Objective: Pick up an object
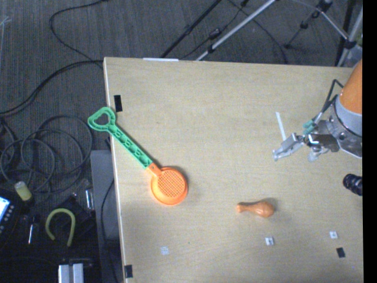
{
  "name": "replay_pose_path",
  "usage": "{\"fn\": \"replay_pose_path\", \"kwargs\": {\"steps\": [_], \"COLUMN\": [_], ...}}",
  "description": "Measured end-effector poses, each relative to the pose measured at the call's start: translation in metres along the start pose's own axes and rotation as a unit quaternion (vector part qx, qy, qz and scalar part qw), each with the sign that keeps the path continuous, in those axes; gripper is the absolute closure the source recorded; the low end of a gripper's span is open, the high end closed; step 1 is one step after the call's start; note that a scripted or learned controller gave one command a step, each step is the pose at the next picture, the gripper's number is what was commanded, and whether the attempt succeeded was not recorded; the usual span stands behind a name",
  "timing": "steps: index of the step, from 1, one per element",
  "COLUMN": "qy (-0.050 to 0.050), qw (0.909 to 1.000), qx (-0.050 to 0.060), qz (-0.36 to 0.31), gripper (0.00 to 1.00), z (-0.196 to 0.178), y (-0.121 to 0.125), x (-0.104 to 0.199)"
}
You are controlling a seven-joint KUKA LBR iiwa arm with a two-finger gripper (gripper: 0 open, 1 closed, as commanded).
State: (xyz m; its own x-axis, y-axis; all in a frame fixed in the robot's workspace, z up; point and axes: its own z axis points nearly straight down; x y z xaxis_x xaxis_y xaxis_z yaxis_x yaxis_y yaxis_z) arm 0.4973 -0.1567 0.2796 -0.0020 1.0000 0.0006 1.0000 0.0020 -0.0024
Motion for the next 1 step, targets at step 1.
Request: {"fn": "replay_pose_path", "kwargs": {"steps": [1], "qy": [0.000], "qw": [0.9998], "qx": [0.000], "qz": [0.020], "gripper": [0.00], "z": [0.0979], "y": [0.0626], "x": [-0.0668]}}
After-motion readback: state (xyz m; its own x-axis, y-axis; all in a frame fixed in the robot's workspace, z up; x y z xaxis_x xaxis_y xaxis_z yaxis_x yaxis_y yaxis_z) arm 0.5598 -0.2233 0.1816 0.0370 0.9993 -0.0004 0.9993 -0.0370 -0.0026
